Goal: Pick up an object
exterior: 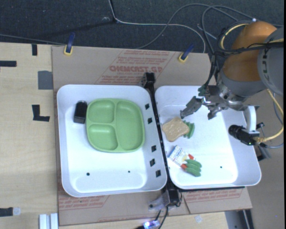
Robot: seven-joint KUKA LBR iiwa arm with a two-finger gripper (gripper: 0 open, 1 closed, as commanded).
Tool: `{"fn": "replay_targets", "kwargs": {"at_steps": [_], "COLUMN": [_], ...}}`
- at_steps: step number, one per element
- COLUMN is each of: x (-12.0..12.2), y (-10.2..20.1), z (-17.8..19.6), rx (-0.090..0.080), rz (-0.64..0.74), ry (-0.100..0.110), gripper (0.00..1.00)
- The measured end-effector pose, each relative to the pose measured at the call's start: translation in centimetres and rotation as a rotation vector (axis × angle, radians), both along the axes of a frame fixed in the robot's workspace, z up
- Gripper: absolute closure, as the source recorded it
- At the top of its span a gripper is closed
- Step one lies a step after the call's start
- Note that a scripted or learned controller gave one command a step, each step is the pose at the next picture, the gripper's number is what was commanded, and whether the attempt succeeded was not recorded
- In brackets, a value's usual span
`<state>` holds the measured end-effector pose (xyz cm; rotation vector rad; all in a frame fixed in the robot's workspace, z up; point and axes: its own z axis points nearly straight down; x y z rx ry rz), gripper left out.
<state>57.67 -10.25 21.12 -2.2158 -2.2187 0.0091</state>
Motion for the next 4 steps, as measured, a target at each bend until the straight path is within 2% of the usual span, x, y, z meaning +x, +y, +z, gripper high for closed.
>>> {"fn": "replay_targets", "kwargs": {"at_steps": [1,2,3,4], "x": [0.2,0.3,0.6,1.1], "y": [-0.2,-0.4,-0.2,-0.7], "z": [-6.4,-10.9,-9.3,-3.2], "rx": [0.000,-0.001,0.003,-0.001], "rz": [0.000,0.000,0.003,0.000], "ry": [0.000,-0.002,-0.008,-0.013], "gripper": [0.00,0.00,1.00,1.00]}}
